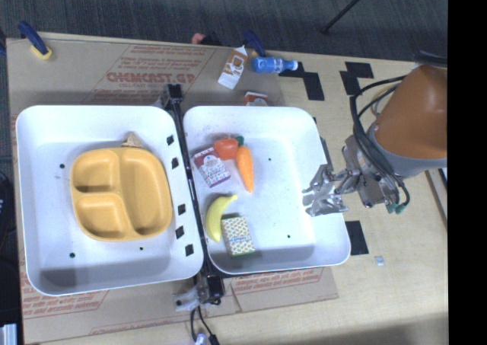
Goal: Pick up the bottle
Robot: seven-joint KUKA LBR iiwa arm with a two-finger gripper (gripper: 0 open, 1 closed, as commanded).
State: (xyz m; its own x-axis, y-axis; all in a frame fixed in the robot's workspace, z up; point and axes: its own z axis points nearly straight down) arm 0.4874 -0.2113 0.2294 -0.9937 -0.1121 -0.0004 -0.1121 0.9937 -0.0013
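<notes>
Bottle (269,65) lies on the bench beyond the right bin (327,238), outside it; the gripper (319,197), spread and holding nothing, hovers at that bin's right rim. Judged: approach stage, next reach beyond the bin

Robot lab: taped bench (396,290) w/ clamped bins (304,256), toy food.

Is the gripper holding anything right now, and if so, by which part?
Nothing is held. The gripper sits over the right bin's right rim with nothing between its fingers. The bottle lies on the bench beyond the bins, apart from the gripper.
</notes>
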